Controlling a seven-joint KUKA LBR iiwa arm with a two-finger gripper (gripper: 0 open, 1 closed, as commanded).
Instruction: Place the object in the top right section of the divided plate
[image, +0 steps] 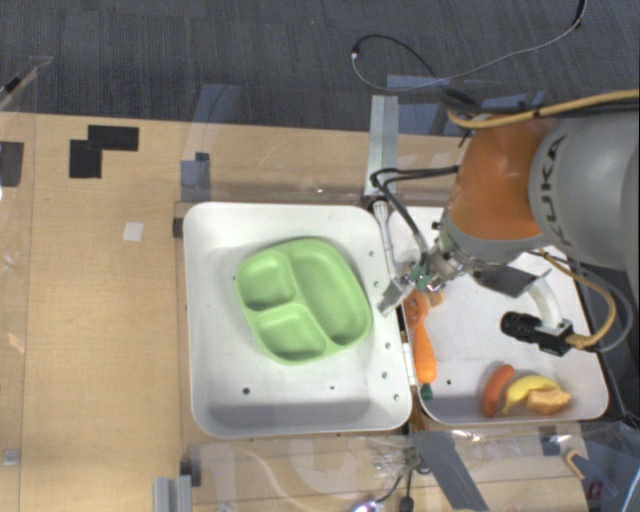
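Observation:
A light green divided plate (300, 298) lies tilted in the left white bin (230, 400); it has two small sections on its left and lower side and one large section (332, 285) at its upper right. An orange carrot (424, 350) hangs lengthwise over the seam between the two bins. Its upper end sits between the fingers of my gripper (412, 296), which is shut on it. The gripper is just right of the plate's right rim, with the grey and orange arm (500, 190) reaching in above it.
The right bin (590, 400) holds a small heap of toy food (525, 393) in its front corner: a red-orange piece, a yellow banana and a tan piece. A black connector with cable (535, 331) hangs off the arm over that bin. Metal brackets stand behind the bins.

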